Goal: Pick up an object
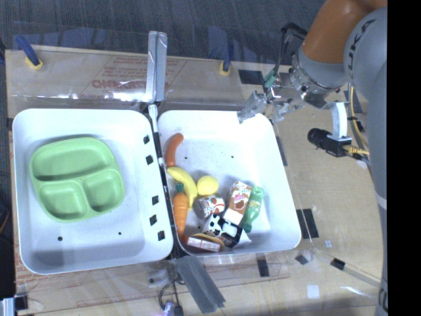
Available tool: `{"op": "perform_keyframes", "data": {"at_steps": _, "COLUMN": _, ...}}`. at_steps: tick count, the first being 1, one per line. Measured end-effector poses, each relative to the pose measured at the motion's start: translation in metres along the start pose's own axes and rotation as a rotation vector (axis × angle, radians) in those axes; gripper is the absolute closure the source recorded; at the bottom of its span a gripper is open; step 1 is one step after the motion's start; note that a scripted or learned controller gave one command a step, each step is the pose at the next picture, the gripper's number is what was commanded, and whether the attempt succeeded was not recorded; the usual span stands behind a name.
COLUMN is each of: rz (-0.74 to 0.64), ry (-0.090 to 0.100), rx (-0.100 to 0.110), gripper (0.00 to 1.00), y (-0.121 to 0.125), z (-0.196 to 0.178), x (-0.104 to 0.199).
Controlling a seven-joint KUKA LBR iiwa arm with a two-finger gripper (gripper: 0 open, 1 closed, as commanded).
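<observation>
The right bin (263, 151) holds a pile of toy food at its near side. There is an orange-brown sausage (173, 148), a banana (183, 181), a yellow lemon (208, 185), a carrot (180, 213), a green bottle (253, 209) and a printed carton (239, 195). My gripper (262, 110) hangs over that bin's far right corner, well above and behind the pile. Its fingers are spread open with nothing between them.
The left bin (39, 252) holds a green divided plate (77, 178). A grey bar (156, 64) stands upright at the far end of the seam between the bins. The arm and its cables (342, 137) fill the right side of the bench.
</observation>
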State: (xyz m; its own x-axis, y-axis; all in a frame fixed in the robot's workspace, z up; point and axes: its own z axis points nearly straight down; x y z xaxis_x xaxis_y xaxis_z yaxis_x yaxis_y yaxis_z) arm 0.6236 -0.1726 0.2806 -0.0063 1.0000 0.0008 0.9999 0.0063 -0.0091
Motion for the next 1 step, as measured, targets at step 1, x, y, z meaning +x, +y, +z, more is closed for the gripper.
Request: {"op": "perform_keyframes", "data": {"at_steps": 1, "rz": -0.033, "ry": 0.0, "rx": 0.001, "gripper": 0.0, "y": -0.0024, "z": 0.1367, "x": -0.0376}}
